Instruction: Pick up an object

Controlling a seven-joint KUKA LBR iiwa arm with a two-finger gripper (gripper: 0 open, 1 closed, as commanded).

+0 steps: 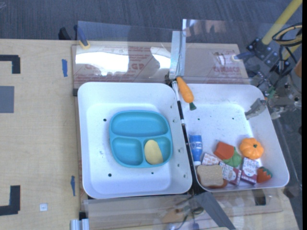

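Over the right bin's right rim we see our gripper, clenched or released we cannot tell; the toy foods cluster at that bin's near edge

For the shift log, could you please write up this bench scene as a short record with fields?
left bin: holds a blue divided tray
tray contents: a yellow potato-shaped toy in the lower right compartment
bin divider: a toy carrot lies across it at the far end
right bin: toy foods clustered at the near end, including a small pumpkin, a bread slice and a blue can
gripper: over the right bin's far right edge, nothing visibly held
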